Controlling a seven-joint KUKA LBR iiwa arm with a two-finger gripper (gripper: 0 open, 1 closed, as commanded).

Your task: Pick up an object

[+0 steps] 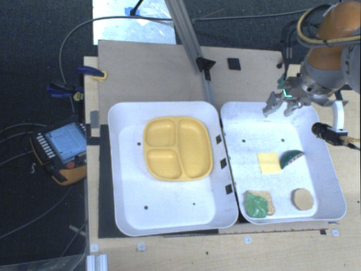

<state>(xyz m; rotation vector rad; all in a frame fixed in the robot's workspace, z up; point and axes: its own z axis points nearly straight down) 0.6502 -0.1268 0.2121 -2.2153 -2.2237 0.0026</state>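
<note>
Hovering tool (284, 105) open, right bin (324, 151)

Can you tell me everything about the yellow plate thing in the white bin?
The yellow tray is a rounded, smooth plate that looks like plastic, split by raised ridges into three compartments: two at the back, one wide at the front. It lies flat, slightly turned, near the middle of the left bin. Nothing sits in it, and only the bin's floor touches it.

Well left of the gripper (284, 105), past the right bin (248, 129) and left bin (169, 202): blue-screened orange pendant (61, 151) on dark floor. Farther up-left, blue clamps (79, 81) at brown board (152, 72) edge. Nearer, left and above: slanted grey pole (189, 35).
</note>
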